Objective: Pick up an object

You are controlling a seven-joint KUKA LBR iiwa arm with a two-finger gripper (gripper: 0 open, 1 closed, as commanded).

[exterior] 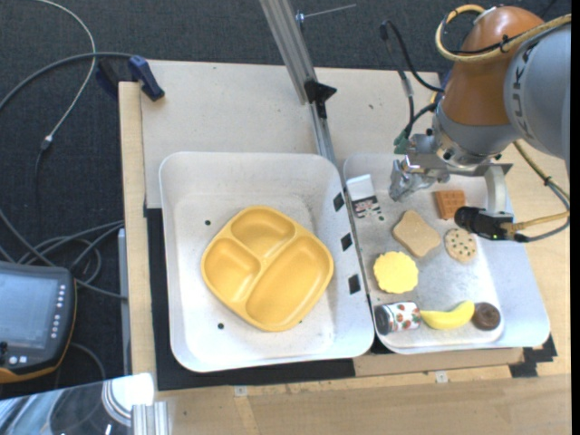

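The jaws (405, 181) hang low over the far end of the right bin (530, 293), at the end of the grey arm (507, 80); whether they stand wide or narrow cannot be told, and nothing shows between them. Just beside them, toward the arm, lies an orange cracker (448, 203). Just below them in the view lies a slice of toast (416, 234), with a spotted cookie (460, 245) beside it. Nearer the camera is a yellow disc (396, 272). Well apart from the jaws, along the bin's near edge, lie a small can (398, 316), a banana (449, 316) and a brown donut (488, 315). A white card (362, 195) lies just on their other side. The left bin (181, 243) holds a yellow divided plate (266, 267). Both bins sit on the counter (227, 107).
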